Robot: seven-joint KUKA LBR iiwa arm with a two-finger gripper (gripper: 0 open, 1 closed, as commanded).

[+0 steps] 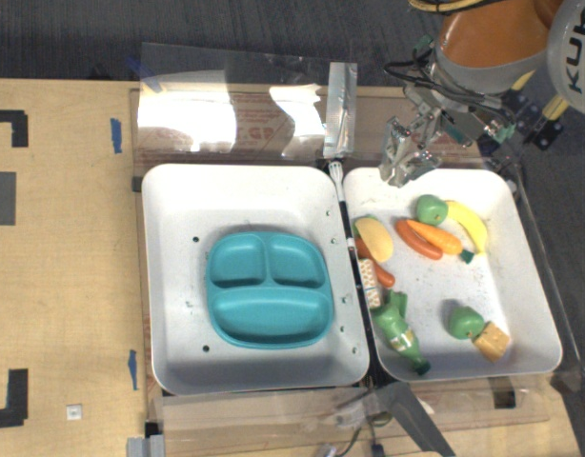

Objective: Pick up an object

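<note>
The pincer (407, 165) hangs over the far edge of the right bin (531, 284), near its back left corner. I cannot tell how it stands, and nothing shows in its grip.

The toys lie in the right bin. A green round fruit (431, 208) sits just beside a yellow banana (469, 225). An orange carrot (429, 238) lies right below them. A tan potato shape (373, 238) rests near the left wall. Lower down lies a green leafy toy (395, 324), and near the front right sit a small green toy (463, 323) and a tan block (493, 341), touching.

The left bin (169, 208) holds a blue tray with three parts (269, 288). Both bins sit on the tabletop (64, 255).
</note>
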